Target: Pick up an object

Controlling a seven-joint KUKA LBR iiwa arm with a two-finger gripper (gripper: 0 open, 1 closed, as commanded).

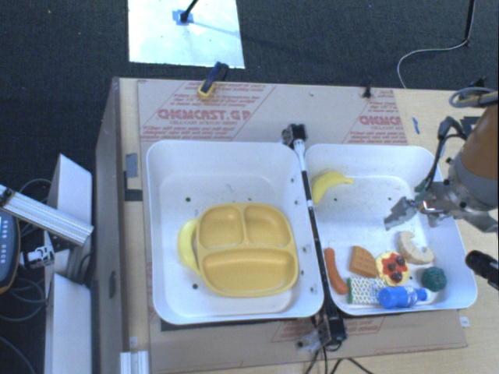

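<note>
My gripper (pixel 411 213) hangs over the right bin (pixel 366 166), near its right side, just above a beige ring-shaped pastry (pixel 414 248). Its fingers stand apart with nothing between them. Along the bin's front lie an orange sausage (pixel 337 271), an orange toast wedge (pixel 362 261), a green-and-white checked piece (pixel 364 290), a blue bottle (pixel 401 296), a yellow tart with red berries (pixel 394 267) and a dark green broccoli (pixel 433 279). A yellow banana (pixel 330 184) rests at the bin's back left.
The left bin (pixel 168 170) holds a yellow divided plate (pixel 245 248) with a yellow item (pixel 186 244) sticking out under its left edge. A black clip (pixel 295 135) sits where the bins meet at the back. Grey arm and cables (pixel 475 162) stand at the right.
</note>
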